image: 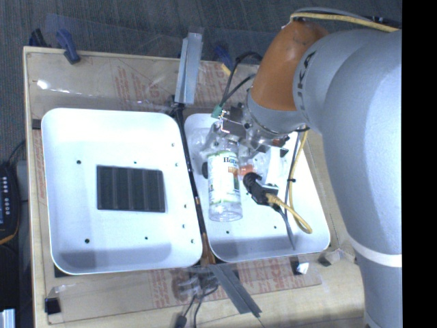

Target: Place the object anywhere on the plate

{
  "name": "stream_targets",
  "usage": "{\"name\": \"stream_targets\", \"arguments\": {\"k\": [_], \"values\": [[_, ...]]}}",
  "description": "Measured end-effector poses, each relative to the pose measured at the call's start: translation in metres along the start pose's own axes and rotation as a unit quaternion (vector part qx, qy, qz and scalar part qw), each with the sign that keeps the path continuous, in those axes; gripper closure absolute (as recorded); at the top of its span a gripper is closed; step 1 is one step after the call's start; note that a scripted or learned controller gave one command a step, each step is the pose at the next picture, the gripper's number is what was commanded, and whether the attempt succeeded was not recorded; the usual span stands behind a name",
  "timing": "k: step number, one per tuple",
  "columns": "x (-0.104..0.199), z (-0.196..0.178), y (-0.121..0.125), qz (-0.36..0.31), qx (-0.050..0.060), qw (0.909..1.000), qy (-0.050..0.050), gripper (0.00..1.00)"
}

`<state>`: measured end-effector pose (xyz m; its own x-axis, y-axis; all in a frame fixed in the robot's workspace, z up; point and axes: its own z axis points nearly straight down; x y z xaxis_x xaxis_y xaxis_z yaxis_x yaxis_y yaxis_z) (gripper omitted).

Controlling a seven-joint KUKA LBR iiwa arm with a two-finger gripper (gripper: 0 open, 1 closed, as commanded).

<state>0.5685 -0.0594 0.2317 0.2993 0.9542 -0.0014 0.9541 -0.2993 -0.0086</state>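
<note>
- The hand (pixel 231 157) is gripping the clear bottle (pixel 224 186) by its top, so it is hanging down.
- The bottle is hanging over the right bin (pixel 311 241), away from the dark plate (pixel 130 188) in the left bin (pixel 68 142).

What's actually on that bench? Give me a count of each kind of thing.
White bins: 2, left and right
Dark ridged plate: 1
Clear bottle with green label: 1
Total: 4
</note>
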Motion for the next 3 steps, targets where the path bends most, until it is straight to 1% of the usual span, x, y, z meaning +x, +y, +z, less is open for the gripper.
{"name": "stream_targets", "arguments": {"k": [1, 2, 3], "values": [[0.071, 0.005, -0.029, -0.138, 0.0, 0.9904, -0.001, 1.0], [0.091, -0.08, -0.036, -0.2, -0.004, 0.9798, 0.0, 1.0], [0.129, 0.027, -0.03, -0.281, -0.001, 0.9597, -0.001, 1.0]]}}
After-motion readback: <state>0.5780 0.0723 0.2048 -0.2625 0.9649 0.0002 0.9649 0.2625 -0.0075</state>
